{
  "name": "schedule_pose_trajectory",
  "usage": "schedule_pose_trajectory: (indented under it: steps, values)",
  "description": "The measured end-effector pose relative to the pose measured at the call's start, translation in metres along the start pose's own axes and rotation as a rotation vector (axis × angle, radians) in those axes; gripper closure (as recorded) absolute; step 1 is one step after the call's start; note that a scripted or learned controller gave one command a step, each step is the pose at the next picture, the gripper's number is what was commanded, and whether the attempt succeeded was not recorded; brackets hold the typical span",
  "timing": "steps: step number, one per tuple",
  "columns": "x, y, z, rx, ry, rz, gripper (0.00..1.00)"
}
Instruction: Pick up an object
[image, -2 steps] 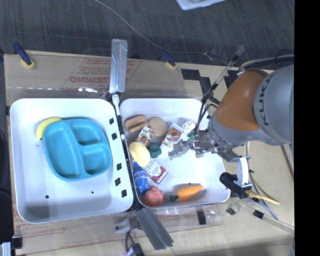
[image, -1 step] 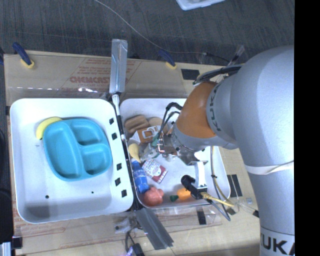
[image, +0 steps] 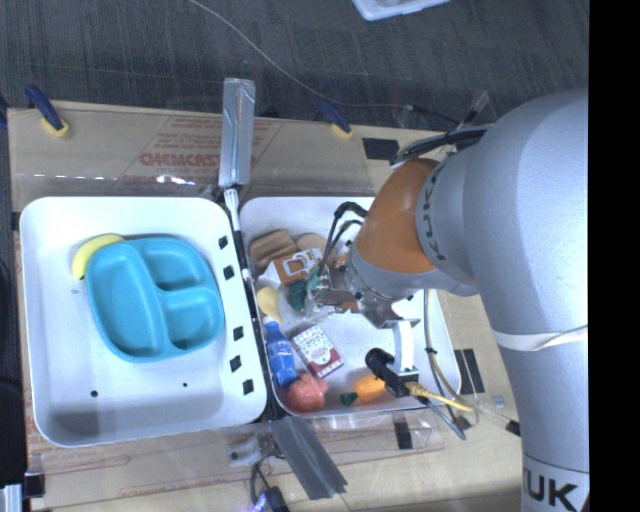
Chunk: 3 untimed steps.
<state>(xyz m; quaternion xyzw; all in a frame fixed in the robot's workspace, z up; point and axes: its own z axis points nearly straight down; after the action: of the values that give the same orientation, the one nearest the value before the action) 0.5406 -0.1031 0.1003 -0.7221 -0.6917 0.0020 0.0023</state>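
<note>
Two white bins, side by side: left bin (image: 50, 330), right bin (image: 300, 212). Left bin, two items: one blue divided tray (image: 155, 295), three compartments, unmarked; one yellow banana (image: 90, 250), partly hidden at the tray's far corner. Right bin, count approximate owing to clutter: tan bread-like pieces (image: 270, 245), apparently two, at the far wall; one brown box (image: 298, 266) with white label, print too small to read; one dark green item (image: 299, 295) just beside it; one pale yellow item (image: 267, 300) by the dividing wall; one blue bottle (image: 278, 352), label unreadable; one red-and-white packet (image: 318, 348), text illegible; one red apple (image: 307, 394) at the near wall; one orange item (image: 370, 389) near a small green bit (image: 348, 398). Gripper (image: 328, 285) low over the right bin, at the brown box and dark green item; released or clenched impossible to tell, contact with either likewise. Candidates for pickup all in the right bin. Cardboard sheet (image: 150, 150) behind the bins, reddish print, blurred, unread. Two blue clamps (image: 45, 110) on its far edge. Dark letters "UK" low on the arm (image: 530, 200).
</note>
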Motion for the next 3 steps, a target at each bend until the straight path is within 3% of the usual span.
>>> schedule_pose_trajectory:
  steps: [1, 2, 3]
  values:
    - [0.0, 0.0, 0.0, 0.0, 0.0, 0.0, 0.0]
    - [-0.011, 0.084, 0.008, 0.0, 0.0, -0.269, 0.0]
    - [-0.013, 0.083, -0.001, 0.005, -0.002, -0.272, 1.0]
